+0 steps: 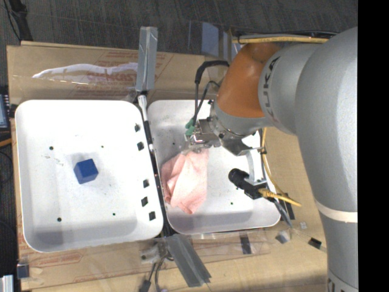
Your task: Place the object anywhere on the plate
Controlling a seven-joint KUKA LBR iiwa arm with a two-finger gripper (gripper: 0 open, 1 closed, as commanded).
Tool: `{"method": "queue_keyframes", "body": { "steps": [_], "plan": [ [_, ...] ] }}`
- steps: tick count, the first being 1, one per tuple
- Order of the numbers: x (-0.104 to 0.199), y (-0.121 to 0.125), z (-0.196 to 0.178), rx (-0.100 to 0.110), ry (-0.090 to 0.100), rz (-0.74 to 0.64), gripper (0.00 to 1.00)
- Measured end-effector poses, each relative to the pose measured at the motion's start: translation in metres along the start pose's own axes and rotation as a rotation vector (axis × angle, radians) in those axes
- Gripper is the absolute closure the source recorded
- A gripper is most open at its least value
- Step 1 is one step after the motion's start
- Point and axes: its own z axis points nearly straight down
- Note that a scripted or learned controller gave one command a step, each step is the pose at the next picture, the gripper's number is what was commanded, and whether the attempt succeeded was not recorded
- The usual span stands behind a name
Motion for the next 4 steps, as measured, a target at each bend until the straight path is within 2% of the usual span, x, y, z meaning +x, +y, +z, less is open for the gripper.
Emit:
{"method": "queue_keyframes", "body": {
  "steps": [1,3,4],
  "plan": [
    [0.000,0.000,-0.040,0.002,0.001,-0.006,1.00],
    [0.119,0.002,-0.046,0.003,0.001,-0.820,1.00],
    [0.170,-0.002,-0.031,0.002,0.000,-1.222,1.00]
  ]
}}
